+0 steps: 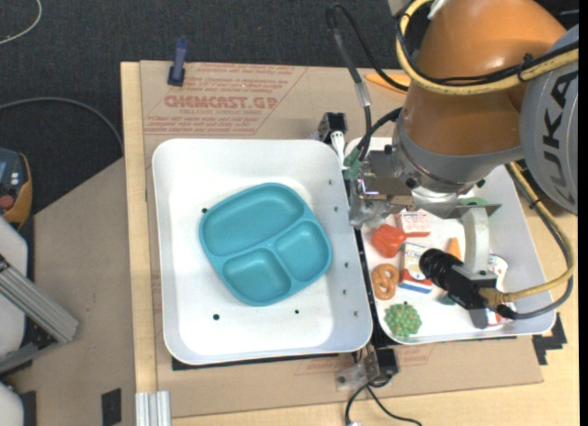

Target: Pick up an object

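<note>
Red toy pepper (389, 239) lies at the 9 o'clock side of the right bin (524, 231), under the claw (393, 199); whether the claw is apart or together I cannot tell. It looks stubby, its long axis running roughly 10 to 4 o'clock; which end leads is unclear. A white packet (418, 224) sits just beside it at 2 o'clock, so a closing grip could catch that instead, or the rounded body could squirt out. A pretzel (384, 278) lies at 6 o'clock, a green piece (401, 319) beyond. Far off at 9 o'clock, a teal plate (265, 242).
</note>
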Available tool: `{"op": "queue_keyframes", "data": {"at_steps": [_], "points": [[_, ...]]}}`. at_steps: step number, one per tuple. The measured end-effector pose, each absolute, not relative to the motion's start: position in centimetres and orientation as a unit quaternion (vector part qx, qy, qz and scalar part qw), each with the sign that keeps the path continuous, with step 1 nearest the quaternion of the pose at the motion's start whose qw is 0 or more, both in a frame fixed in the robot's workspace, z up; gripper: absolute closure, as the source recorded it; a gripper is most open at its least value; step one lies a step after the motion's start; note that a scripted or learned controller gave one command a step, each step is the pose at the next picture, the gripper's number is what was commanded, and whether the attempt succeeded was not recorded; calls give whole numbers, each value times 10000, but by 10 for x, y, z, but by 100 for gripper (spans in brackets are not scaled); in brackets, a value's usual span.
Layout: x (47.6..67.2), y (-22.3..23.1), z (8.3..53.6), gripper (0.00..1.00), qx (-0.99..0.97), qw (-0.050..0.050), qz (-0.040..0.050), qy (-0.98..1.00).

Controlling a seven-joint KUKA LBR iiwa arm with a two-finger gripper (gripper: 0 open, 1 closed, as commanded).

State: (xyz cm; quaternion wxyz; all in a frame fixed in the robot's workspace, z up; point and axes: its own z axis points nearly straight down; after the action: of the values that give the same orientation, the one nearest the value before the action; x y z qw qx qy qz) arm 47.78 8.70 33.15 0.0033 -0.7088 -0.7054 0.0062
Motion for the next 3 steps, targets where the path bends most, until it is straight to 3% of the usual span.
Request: {"op": "queue_keyframes", "data": {"at_steps": [1,2,3], "points": [[526,92,228,100,-7077,22,35,-7065],[483,80,345,100,-7067,-22,-38,-7075],[479,149,393,100,-7040,-10,-39,-7102]]}}
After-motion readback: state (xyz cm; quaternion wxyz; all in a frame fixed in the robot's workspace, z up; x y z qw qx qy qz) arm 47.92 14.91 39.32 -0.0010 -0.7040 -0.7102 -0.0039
